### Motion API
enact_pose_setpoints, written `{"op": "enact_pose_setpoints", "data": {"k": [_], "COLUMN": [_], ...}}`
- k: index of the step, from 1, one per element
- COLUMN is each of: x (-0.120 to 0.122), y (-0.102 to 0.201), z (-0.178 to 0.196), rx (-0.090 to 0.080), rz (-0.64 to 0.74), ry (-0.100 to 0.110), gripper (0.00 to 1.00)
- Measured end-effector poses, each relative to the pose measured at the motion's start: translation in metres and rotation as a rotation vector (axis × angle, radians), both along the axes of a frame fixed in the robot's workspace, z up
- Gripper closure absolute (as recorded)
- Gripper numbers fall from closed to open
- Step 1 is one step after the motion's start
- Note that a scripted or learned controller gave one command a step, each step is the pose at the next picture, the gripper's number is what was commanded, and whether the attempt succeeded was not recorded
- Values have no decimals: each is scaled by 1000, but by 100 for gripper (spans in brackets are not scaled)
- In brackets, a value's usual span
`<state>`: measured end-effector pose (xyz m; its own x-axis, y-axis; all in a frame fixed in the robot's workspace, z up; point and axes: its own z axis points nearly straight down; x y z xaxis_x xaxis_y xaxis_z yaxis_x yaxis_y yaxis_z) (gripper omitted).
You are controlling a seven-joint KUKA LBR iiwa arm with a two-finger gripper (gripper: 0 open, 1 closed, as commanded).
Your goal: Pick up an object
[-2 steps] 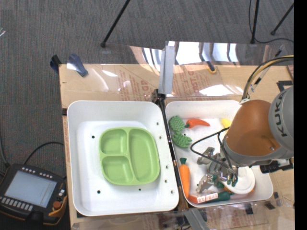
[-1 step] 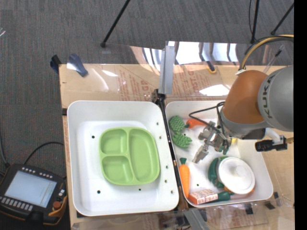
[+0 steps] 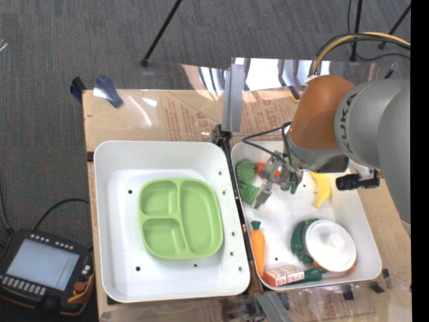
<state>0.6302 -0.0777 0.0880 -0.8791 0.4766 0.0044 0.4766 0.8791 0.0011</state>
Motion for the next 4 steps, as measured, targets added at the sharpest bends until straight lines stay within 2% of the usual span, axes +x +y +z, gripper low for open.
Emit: {"op": "enact_pose_setpoints", "data": {"k": [1, 2, 3, 4], "x": [-20, -12, 1, -14], "y": [-81, -16, -13, -4], "z": [1, -1, 0, 0], "rx": [-4, -1, -4, -3], "rz": [109, 12, -68, -105], "ry": [-4, -2, 6, -2], "gripper": [0, 0, 0, 0]}}
